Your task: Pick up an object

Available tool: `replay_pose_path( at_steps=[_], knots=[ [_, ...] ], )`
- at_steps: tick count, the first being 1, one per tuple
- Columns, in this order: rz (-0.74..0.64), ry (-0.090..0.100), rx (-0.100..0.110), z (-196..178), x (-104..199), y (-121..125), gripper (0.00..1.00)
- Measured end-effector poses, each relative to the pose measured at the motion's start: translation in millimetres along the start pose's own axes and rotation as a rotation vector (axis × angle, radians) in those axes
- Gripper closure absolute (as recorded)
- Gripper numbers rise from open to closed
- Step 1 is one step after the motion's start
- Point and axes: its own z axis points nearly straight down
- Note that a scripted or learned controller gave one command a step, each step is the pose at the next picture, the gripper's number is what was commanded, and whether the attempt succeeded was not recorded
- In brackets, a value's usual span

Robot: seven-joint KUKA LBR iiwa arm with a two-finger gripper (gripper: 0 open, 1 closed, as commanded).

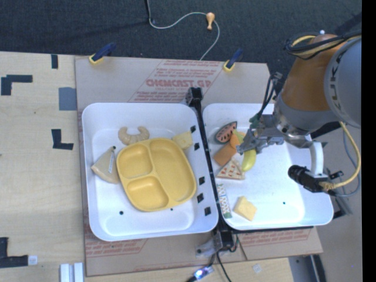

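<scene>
My gripper (252, 144) hangs over the left part of the right bin (305, 216), just above a small yellow-green banana (248, 161). Close by on its left lie an orange chunk (224, 155), a dark watermelon-like slice (226, 133) and a triangular waffle-patterned wedge (231, 170). A pale yellow cheese block (245, 208) sits near the bin's front edge. Whether anything is held cannot be made out.
The left bin (94, 122) holds a yellow divided plate (155, 174), a beige curved piece (133, 135), a tan wedge (104, 164) and a pale yellow bit (183, 140). A printed strip (223, 200) lies along the divider. The arm's grey and orange body (311, 93) looms over the right bin's back right.
</scene>
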Motion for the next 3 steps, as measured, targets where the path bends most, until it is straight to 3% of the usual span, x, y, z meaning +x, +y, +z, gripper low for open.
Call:
replay_pose_path(
  at_steps=[2,3],
  knots=[
    [-0.001,0.000,-0.001,-6,83,58,1.00],
    [0.000,-0.001,0.002,11,135,77,1.00]
  ],
)
